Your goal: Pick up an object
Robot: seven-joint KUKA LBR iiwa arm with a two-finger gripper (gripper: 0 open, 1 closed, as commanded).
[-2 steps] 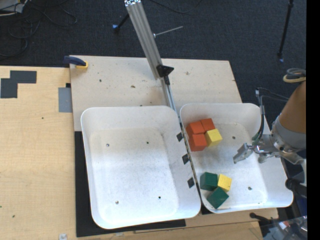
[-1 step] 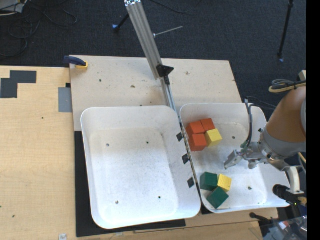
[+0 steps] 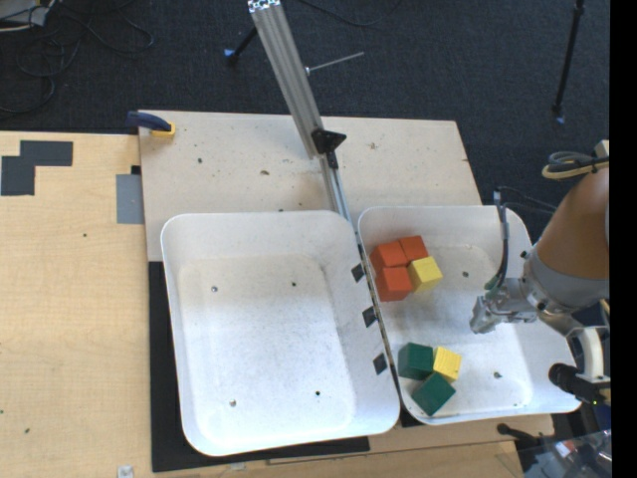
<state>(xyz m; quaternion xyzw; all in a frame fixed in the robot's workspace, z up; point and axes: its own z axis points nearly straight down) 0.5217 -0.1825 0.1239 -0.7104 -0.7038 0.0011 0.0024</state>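
Two white bins point(image 3: 189, 267) on plywood bench point(image 3: 398, 157)

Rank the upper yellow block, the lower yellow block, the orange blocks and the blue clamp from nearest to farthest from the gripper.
From the gripper:
1. Lower yellow block, below-left; upper yellow block, up-left: too close to call.
2. Orange blocks, by the bin divider.
3. Blue clamp, far top-left on the bench.

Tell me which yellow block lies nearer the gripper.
The upper yellow block, touching the orange blocks. It sits level with the gripper; the other yellow block lies lower, wedged between the green blocks, about as far away, so it's close.
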